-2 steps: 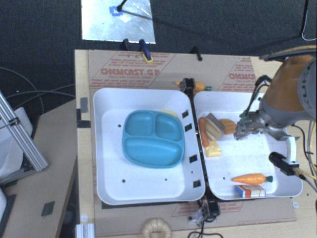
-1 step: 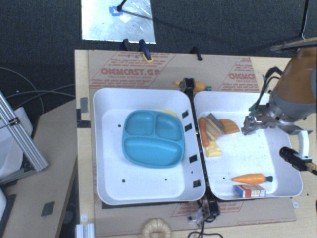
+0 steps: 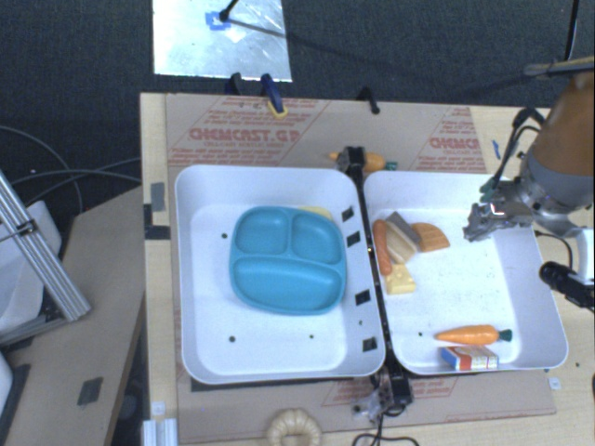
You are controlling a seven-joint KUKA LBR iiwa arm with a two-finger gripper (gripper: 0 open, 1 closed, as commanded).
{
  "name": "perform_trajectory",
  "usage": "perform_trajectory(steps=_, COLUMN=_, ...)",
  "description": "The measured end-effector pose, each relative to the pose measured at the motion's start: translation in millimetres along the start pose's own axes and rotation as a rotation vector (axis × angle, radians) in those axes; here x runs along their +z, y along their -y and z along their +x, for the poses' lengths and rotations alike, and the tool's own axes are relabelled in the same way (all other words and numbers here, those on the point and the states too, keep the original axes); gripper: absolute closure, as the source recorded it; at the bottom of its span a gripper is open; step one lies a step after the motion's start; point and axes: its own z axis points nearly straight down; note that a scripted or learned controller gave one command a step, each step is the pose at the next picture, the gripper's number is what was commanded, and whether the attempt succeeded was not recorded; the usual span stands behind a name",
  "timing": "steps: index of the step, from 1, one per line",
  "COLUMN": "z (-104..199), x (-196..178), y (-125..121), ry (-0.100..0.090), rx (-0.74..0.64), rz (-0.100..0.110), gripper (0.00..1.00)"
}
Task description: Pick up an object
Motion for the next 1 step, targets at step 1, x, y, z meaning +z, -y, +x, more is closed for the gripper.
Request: perform_trajectory(steps=1, z=54.7, x=-9.7, y=9.3, ry=-0.003, rx=-0.006, rz=0.003, gripper=1.00)
